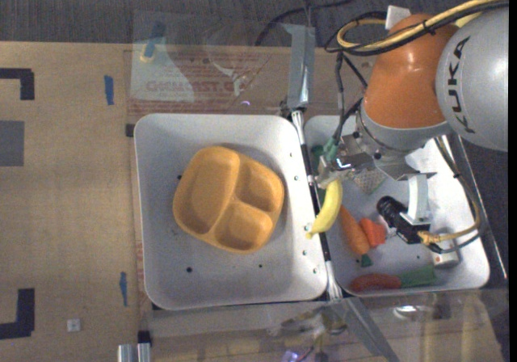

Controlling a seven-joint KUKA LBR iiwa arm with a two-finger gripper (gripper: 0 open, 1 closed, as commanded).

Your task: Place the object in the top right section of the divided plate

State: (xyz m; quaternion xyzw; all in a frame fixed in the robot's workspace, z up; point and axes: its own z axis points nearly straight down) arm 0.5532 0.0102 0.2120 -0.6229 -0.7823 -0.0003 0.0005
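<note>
Curved, smooth yellow banana (328, 208) hangs pinched in the gripper (331, 181), at three o'clock from the glossy orange divided plate (229, 199).

Divided plate (229, 199) lies in left bin (161, 271). Right bin (472, 267) holds two carrots (362, 233), side by side. Banana (327, 207) overlaps the bins' shared edge, below the claw (335, 168).

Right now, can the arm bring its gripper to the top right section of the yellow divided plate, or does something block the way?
Probably yes. The gripper sits at the divider between the two bins with the banana hanging under it, and the divided plate lies open in the left bin, with nothing above or on it.
</note>
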